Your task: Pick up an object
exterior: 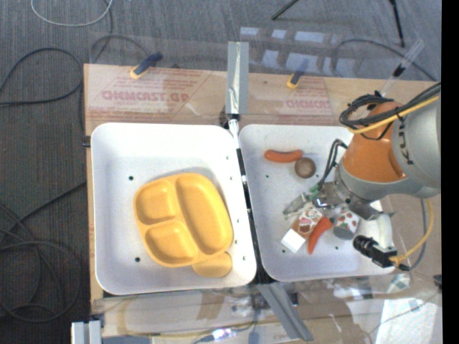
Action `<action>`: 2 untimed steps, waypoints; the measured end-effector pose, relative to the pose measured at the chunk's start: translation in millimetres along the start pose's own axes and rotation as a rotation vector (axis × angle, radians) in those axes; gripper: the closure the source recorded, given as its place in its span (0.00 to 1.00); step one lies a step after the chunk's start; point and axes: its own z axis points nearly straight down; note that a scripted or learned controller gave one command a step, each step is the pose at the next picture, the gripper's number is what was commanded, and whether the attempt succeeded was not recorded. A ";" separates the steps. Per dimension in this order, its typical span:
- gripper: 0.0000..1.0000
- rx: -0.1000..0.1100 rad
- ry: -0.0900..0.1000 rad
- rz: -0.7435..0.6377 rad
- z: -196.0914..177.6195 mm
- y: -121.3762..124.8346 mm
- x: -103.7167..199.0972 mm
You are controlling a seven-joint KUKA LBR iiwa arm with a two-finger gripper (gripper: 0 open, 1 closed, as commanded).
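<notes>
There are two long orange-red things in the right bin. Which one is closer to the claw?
The carrot-like piece standing slantwise near the bin's front, right beside the claw. The other, a sausage shape, lies flat near the back wall, next to a brown ball.

Colours near the gripper [320, 201], which is metallic grey below an orange wrist band [369, 156]. Above it: an orange-red sausage [284, 155] and a brown round piece [305, 167]. Just below it: a red-orange carrot-shaped piece [318, 233], a white block [292, 241]. Far to its left: a yellow divided tray [183, 217] in a white bin [115, 149].
</notes>
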 end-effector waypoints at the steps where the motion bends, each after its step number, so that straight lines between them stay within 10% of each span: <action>1: 1.00 -0.005 0.001 -0.001 -10.0 2.0 0.7; 2: 1.00 0.011 0.004 0.018 -95.1 43.8 42.3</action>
